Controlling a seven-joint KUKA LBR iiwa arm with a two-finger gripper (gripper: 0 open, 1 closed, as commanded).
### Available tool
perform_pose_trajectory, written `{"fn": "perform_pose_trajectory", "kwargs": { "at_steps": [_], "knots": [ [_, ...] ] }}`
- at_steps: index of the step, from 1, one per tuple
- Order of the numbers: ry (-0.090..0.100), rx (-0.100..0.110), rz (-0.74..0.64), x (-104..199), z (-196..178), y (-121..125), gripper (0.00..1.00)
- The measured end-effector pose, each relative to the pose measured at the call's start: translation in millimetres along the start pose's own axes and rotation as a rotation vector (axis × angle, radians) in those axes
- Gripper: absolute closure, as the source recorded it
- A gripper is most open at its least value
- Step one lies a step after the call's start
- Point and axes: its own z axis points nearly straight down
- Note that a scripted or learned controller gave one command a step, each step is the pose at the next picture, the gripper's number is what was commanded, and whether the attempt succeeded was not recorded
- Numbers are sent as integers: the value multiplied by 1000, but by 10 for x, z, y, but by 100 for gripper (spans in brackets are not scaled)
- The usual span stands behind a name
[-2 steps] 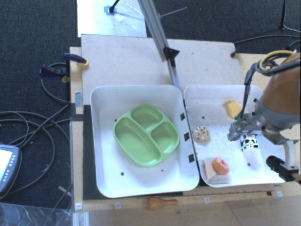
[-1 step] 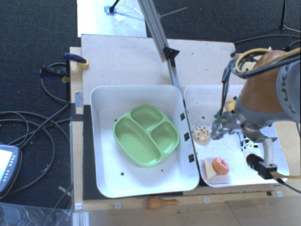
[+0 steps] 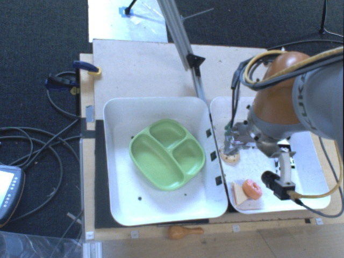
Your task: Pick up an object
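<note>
My gripper (image 3: 231, 147) hangs low over the left part of the right bin (image 3: 309, 144), close to the wall between the bins. Its fingertips touch or hover just over a small tan, round object (image 3: 231, 158). I cannot see whether that object sits between the fingers. Nearer the front of the same bin lies an orange-pink round object (image 3: 251, 188) on top of a tan flat piece (image 3: 239, 194). A green divided plate (image 3: 167, 153) rests in the middle of the left bin (image 3: 121, 160).
The grey arm and its orange band (image 3: 282, 90) cover much of the right bin. A slanted metal pole (image 3: 180, 31) runs down to the bins' back edge. A tan wooden object (image 3: 183, 231) lies on the bench in front of the bins. Cables lie on the floor at left.
</note>
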Motion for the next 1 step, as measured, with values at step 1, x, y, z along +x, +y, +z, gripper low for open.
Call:
{"fn": "perform_pose_trajectory", "kwargs": {
  "at_steps": [1],
  "knots": [
    [1,1,-1,565,4,-2,100]
  ]
}}
